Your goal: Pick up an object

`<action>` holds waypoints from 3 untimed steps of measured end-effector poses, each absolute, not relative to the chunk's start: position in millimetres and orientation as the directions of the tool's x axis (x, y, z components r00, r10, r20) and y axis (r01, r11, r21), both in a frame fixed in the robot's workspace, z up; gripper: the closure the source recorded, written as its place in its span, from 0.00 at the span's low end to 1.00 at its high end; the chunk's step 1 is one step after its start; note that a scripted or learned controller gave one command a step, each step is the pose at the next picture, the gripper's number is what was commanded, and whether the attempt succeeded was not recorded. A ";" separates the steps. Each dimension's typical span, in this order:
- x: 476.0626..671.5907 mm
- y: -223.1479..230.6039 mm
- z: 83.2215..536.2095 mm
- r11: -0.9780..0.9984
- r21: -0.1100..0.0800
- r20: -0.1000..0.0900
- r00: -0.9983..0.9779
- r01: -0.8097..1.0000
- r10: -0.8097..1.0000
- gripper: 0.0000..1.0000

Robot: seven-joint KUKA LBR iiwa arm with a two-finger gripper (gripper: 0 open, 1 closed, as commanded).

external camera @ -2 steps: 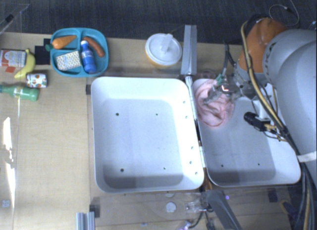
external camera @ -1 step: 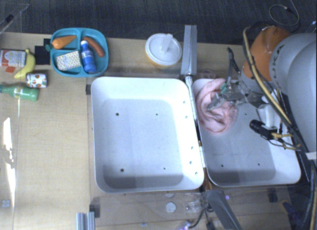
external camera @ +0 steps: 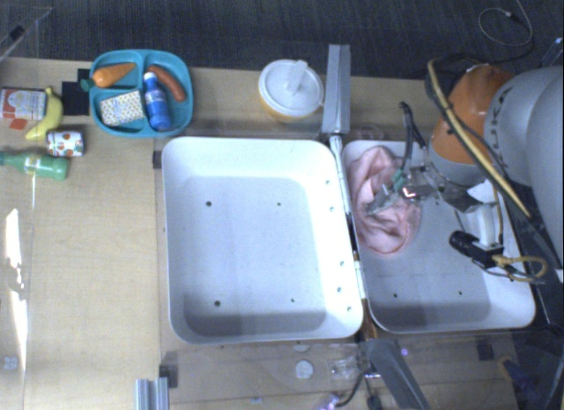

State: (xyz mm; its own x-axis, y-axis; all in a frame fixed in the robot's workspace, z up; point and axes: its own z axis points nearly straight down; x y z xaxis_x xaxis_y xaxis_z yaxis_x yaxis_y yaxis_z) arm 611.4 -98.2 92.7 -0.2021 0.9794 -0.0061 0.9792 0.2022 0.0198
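A crumpled pink cloth (external camera: pixel 377 198) lies at the left side of the right bin (external camera: pixel 441 298), against the wall it shares with the left bin. My gripper (external camera: pixel 388 197) reaches in from the right and sits low on the cloth's middle, its dark fingers pressed into the folds. The fabric bunches around the fingertips, so their spread is hidden. The grey arm with its orange band (external camera: pixel 467 104) stands over the right bin's far right corner.
The left bin (external camera: pixel 256 236) lies beside it. Behind the bins stand a white lidded cup (external camera: pixel 291 88) and a blue divided tray (external camera: pixel 141 91) of toy food. More small toys (external camera: pixel 40 135) lie at the far left. Black cables (external camera: pixel 480 254) hang over the right bin.
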 end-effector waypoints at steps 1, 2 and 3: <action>583.1 -111.3 92.7 0.242 0.020 -0.006 -0.242 0.970 0.970 0.00; 569.6 -103.7 92.9 0.269 0.022 -0.010 -0.269 0.963 0.963 0.00; 571.6 -101.3 103.9 0.272 0.025 -0.008 -0.272 0.962 0.962 1.00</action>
